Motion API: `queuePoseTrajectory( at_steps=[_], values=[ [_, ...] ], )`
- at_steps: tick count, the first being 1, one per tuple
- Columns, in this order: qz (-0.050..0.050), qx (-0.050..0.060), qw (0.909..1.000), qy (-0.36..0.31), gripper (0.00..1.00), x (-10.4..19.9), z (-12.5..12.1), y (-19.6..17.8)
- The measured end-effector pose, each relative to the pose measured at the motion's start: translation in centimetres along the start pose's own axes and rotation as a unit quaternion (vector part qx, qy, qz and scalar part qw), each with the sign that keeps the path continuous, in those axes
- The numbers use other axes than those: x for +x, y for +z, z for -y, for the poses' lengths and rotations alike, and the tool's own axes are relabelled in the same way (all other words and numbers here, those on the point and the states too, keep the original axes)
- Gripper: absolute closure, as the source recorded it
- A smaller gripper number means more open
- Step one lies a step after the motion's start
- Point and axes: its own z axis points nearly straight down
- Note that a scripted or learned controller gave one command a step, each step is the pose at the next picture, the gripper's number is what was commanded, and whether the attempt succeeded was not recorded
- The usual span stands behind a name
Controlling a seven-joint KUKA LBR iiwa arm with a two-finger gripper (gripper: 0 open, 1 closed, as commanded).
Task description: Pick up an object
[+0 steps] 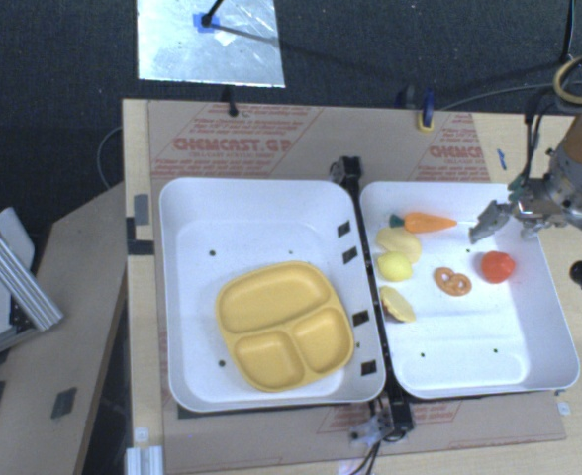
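The right bin (pixel 529 364) holds several toy foods. An orange carrot (pixel 430 223) lies at the back, with a pale yellow piece (pixel 399 243) and a yellow lemon (pixel 395 266) to its left. A yellow wedge (pixel 398 305) lies nearer the front, an orange-red slice (pixel 453 282) sits mid-bin, and a red tomato (pixel 496 265) is to its right. My gripper (pixel 506 224) hangs open over the bin's back right, just above and behind the tomato, with nothing between its fingers (pixel 483 223).
A yellow divided plate (pixel 286 325) lies in the left bin (pixel 202 236). Between the bins runs a black hinge strip (pixel 365 265). Cables (pixel 489 92) and a shiny foil sheet (pixel 210 28) lie behind the bench. An aluminium frame (pixel 14 285) stands at the left.
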Motion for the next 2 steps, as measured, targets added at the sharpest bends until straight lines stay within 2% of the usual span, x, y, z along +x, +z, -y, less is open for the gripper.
queuePoseTrajectory(
  at_steps=[1, 2],
  values=[
    [0.000, 0.001, 1.0000, 0.001, 0.00, 0.4, 0.9, 4.9],
    [-0.001, 0.001, 1.0000, 0.001, 0.00, -0.2, 0.3, 9.4]
  ],
)
